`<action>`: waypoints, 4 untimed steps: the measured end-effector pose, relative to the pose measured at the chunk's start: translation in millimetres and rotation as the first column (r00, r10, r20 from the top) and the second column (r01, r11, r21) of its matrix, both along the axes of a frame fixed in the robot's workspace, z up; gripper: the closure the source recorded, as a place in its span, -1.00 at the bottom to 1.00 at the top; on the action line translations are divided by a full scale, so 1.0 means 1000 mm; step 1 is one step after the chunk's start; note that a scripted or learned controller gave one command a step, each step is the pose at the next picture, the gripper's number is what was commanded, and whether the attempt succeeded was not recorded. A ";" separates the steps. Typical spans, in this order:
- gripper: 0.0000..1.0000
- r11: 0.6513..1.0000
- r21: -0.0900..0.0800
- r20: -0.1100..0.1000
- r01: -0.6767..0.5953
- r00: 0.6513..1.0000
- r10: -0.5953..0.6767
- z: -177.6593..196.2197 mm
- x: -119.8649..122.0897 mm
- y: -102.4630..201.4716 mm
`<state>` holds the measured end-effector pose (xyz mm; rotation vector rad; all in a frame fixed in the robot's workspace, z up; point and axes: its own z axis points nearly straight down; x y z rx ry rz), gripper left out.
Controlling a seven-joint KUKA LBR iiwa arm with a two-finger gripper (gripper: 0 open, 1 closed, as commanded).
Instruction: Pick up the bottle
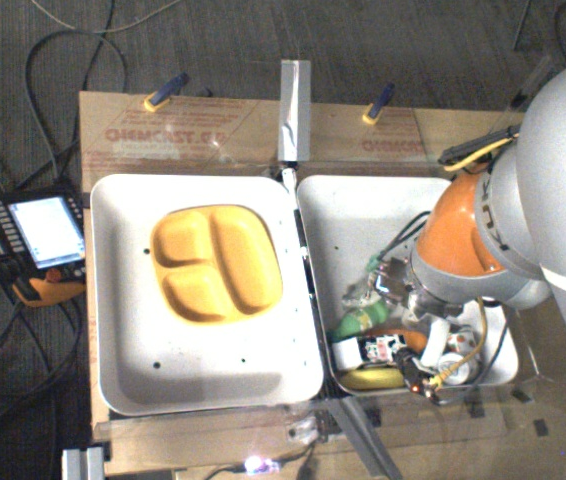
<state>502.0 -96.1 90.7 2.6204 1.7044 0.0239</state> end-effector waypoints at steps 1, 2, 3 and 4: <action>1.00 1.000 -0.003 0.001 0.002 1.000 -0.002 0.010 0.001 -0.002; 1.00 0.999 0.002 -0.026 -0.040 0.999 0.040 0.127 0.004 0.090; 1.00 0.966 0.002 -0.025 -0.258 0.966 0.258 0.192 0.004 0.050; -1.00 0.966 0.002 -0.025 -0.258 0.966 0.258 0.192 0.003 0.050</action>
